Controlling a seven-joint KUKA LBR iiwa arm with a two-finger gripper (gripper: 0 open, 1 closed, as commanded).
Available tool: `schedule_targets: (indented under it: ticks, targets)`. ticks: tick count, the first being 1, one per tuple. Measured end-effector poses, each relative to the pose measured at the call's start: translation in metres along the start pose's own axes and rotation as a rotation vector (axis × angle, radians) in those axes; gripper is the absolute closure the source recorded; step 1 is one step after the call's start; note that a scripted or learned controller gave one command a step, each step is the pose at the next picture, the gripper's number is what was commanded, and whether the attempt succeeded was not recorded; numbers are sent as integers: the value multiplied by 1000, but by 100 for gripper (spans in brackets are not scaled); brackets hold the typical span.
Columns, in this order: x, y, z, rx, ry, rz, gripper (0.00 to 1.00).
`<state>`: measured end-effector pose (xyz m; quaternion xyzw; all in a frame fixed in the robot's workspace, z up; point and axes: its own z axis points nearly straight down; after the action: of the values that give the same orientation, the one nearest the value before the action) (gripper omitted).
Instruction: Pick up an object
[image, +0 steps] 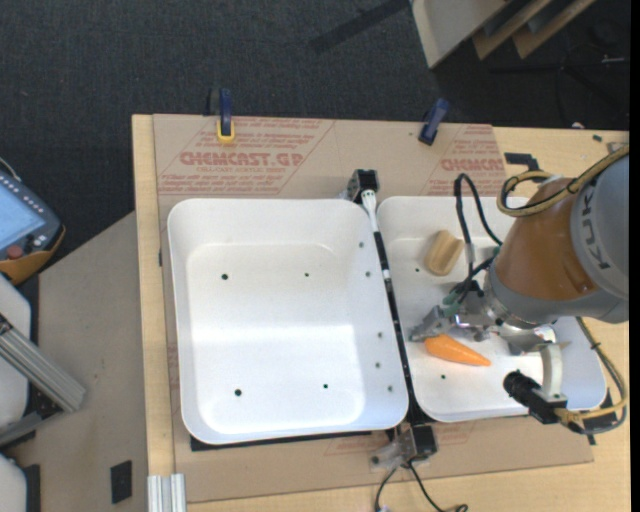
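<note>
While the end effector (452, 318) is lowered into the right bin (580, 395), its grip state can't be made out. An orange carrot-like object (458, 350) is seen just beside it, near the bin's front edge; a tan block (441, 253) sits toward the back.

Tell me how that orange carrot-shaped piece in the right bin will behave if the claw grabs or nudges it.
The orange carrot-shaped piece tapers to a point, so it would likely roll in an arc if nudged. Its smooth, shiny look suggests stiff plastic that could slip out of a pinch near the narrow end. It is small, so probably light. It lies flat beside the claw in the right bin.
</note>
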<state>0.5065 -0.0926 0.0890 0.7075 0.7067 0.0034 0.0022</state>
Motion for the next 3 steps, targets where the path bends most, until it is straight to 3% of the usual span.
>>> schedule_targets:
  ticks: [1, 2, 3]
  targets:
    - [2, 2, -12, -7, 2, -1, 100]
    - [2, 2, -21, -7, 1, 0, 100]
    - [70, 32, -183, -12, 1, -10, 100]
